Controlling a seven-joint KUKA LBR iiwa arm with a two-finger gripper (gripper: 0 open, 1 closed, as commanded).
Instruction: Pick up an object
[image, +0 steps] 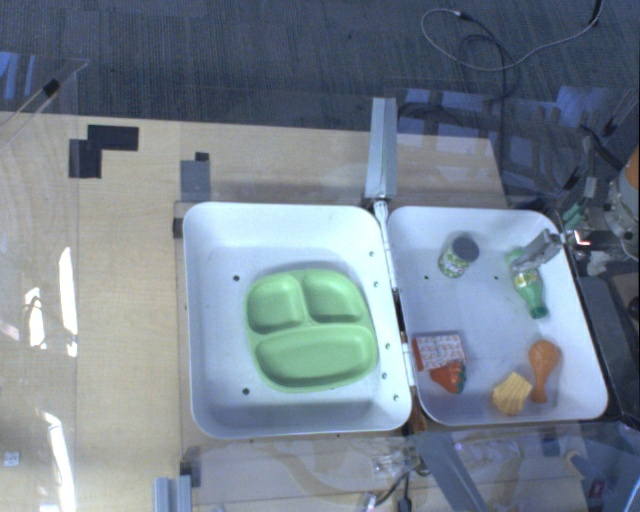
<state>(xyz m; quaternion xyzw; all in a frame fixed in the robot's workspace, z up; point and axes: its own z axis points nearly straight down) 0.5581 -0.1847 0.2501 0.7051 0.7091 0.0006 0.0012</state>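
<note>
The right bin (480, 395) holds several small objects. A small can (459, 256) stands at its upper left and a green bottle (530, 291) lies at its upper right. A red and white carton (439, 351) with an orange-red piece (450, 378) sits at the lower left. A yellow block (511, 393) and an orange drumstick-shaped toy (543, 365) lie at the lower right. My gripper (540, 248) reaches in from the right rim, its grey tip just above the bottle's top end. Nothing visibly hangs from it.
The left bin (215, 300) holds a green divided plate (311, 329). A metal divider post (382, 150) stands between the bins at the back. The arm's wrist and cables (610, 215) crowd the right bin's upper right corner.
</note>
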